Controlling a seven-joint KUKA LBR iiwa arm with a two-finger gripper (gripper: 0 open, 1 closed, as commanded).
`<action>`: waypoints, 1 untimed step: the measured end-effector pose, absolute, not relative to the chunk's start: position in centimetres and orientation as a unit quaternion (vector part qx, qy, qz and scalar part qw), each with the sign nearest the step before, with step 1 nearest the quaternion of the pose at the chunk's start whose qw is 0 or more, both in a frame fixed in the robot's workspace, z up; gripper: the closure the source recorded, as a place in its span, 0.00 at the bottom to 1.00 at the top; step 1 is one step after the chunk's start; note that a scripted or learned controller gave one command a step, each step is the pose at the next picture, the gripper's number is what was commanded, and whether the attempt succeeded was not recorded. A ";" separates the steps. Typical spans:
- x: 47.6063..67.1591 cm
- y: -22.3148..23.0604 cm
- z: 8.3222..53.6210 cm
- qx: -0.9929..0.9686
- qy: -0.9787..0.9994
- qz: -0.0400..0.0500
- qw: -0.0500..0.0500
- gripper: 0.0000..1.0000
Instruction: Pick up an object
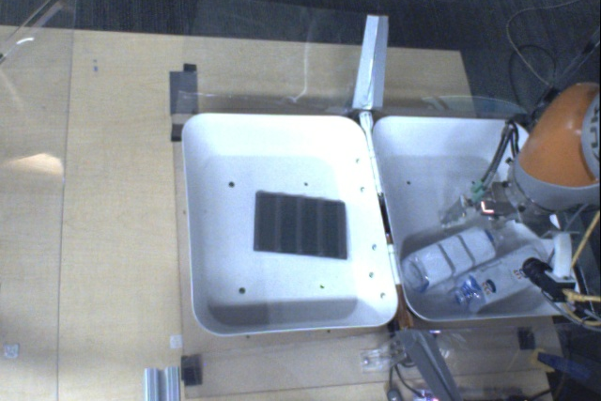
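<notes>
No legible text, brand, number or sign is present. The clear plastic bottle [449, 260], lying near the front edge of the right white bin [413, 155], carries a pale label; its print is too small and blurred to read. A blue mark on the clear item [470, 289] just beside the bottle is likewise unreadable.

My arm [563, 146] reaches in from the right edge, its orange band uppermost and its grey wrist bent downward. My gripper [481, 202] hangs low at the wrist's left, its tip seemingly blurred.
</notes>
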State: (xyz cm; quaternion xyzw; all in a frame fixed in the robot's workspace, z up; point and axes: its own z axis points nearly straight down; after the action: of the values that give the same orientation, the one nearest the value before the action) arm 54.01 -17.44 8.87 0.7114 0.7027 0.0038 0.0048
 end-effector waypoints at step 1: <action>61.6 -17.6 8.7 0.711 0.703 0.003 0.003 0.00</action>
State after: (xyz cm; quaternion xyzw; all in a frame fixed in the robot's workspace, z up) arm 61.62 -17.63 8.72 0.7110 0.7032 0.0028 0.0034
